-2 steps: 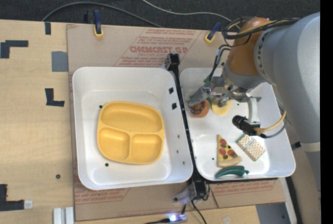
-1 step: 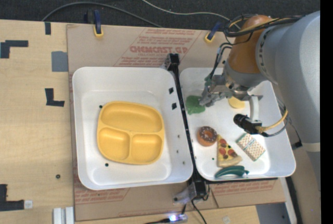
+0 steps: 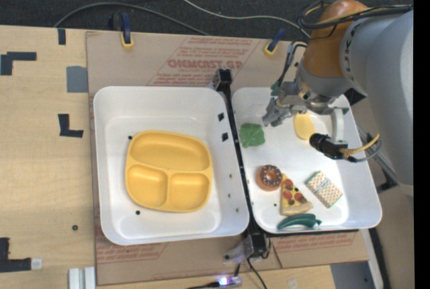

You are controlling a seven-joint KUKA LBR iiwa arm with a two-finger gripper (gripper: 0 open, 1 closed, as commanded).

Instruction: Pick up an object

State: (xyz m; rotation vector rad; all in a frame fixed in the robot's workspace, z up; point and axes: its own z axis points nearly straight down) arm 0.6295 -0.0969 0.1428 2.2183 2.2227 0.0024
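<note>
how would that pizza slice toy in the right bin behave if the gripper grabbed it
The pizza slice looks like a flat moulded toy, so probably stiff and light. Lying flat, it shouldn't roll, but its low profile may let fingers slide off. It touches the donut, which might get nudged.

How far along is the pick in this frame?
Done: the arm has reached over the right bin, with the gripper near its back, above the green object. In hand: nothing visible between its fingers. Left: the grasp and lift; the donut, pizza slice and yellow piece lie in the bin.
</note>
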